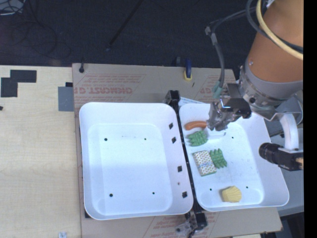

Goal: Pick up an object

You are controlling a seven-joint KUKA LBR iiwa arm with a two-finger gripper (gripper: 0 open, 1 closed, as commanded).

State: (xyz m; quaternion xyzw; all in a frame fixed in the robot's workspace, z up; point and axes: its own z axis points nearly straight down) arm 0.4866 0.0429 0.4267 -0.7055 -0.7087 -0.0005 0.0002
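Here, in the camera view, the gripper [217, 125] hangs low over the far end of the right bin [270, 185]; whether it is open or closed I cannot tell. The orange sausage [195, 125] lies just to its left, long axis running left-right. Count: one sausage, two green pieces [198, 138], one patterned block [204, 163], one yellow piece [231, 195].

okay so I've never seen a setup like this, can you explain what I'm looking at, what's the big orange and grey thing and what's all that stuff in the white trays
One camera looks down at a slant on a bench. The big grey and orange thing is a robot arm reaching in from the right; its gripper hangs over the far end of the right bin. That bin holds small toys: an orange sausage-like piece, two green ridged pieces, a checkered block and a yellow lump. The left bin sits beside it. I can't see anything held.
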